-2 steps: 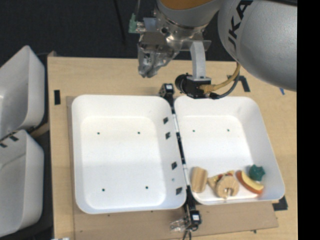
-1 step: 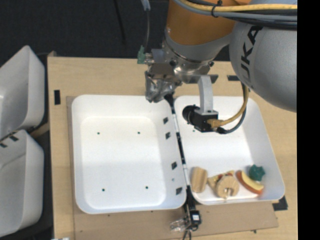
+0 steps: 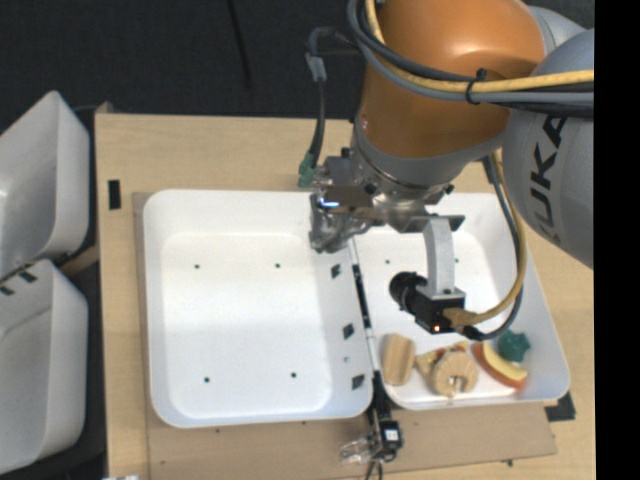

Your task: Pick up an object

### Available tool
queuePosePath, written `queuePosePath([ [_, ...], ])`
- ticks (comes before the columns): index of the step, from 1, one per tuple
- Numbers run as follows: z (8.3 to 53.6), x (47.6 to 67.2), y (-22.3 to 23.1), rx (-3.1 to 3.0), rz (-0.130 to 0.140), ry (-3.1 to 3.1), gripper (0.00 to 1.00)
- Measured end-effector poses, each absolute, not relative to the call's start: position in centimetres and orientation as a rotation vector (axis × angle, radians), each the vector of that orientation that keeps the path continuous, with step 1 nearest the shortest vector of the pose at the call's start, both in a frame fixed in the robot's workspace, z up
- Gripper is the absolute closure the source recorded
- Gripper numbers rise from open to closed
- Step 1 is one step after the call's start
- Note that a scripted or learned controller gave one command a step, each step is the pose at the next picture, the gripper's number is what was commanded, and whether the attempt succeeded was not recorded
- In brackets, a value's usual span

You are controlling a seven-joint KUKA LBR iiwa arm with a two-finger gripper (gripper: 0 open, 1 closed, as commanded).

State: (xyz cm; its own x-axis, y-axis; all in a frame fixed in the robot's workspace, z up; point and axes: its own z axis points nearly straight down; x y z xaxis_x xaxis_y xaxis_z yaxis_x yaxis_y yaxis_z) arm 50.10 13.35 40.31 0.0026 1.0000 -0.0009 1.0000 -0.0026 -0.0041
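Note:
My gripper [image 3: 328, 230] hangs under the big orange wrist, over the ridge where the two white bins meet, near their far ends. Nothing shows in its grasp. Several small things lie along the near edge of the right bin [image 3: 487, 230]: a tan wooden block [image 3: 398, 358], a pale wooden piece with pegs [image 3: 447, 372], a red-skinned apple slice [image 3: 500, 368] and a small green object [image 3: 514, 344]. They all lie well nearer the camera than the gripper and to its right. The arm hides much of the right bin's far half.
The left bin [image 3: 160, 268] sits beside the right one on a wooden bench [image 3: 200, 138]. White rounded housings [image 3: 35, 188] stand at the far left. A small metal clip [image 3: 365, 450] lies on the bench's near edge.

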Motion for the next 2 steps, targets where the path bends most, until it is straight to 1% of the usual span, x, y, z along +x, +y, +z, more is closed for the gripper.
queuePosePath([
  [1,31.67,48.86,3.88,-2.231,0.015,-2.208,1.0],
  [2,32.13,49.0,4.52,-2.222,-0.001,-2.222,0.0],
])
